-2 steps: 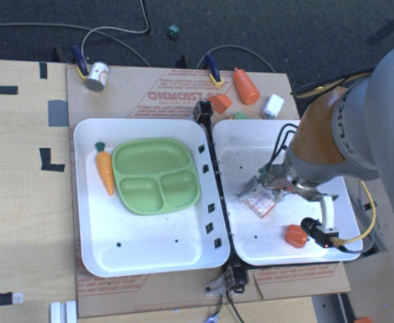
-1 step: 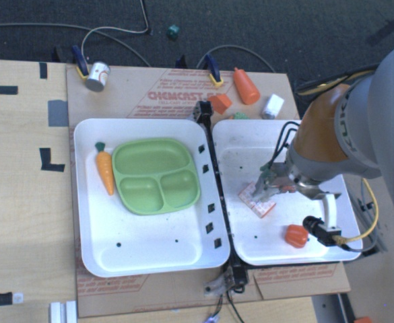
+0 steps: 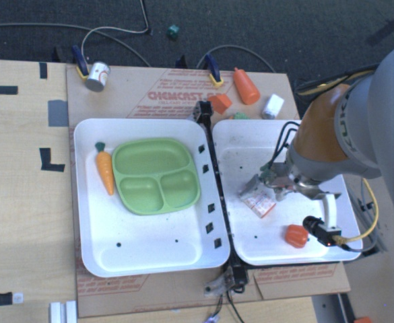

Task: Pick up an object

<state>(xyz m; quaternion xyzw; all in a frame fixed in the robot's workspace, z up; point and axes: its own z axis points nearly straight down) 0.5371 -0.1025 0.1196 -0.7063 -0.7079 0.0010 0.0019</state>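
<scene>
In the right bin [image 3: 250,147] a small white and red packet [image 3: 258,202] lies flat near the middle. My gripper [image 3: 272,179] hangs just over the packet's upper right edge, and I cannot make out whether it touches the packet. A red-orange round toy [image 3: 296,235] rests near the bin's front, below and to the right of the gripper. The left bin [image 3: 149,247] holds a green divided plate [image 3: 157,175] and a toy carrot [image 3: 104,169] beside the plate's left edge.
The grey arm with its orange band [image 3: 324,136] covers the right bin's right side. Behind the bins on cardboard lie an orange cone-shaped toy [image 3: 246,86], a white cube [image 3: 273,105], a small orange block [image 3: 221,103] and a can [image 3: 97,76].
</scene>
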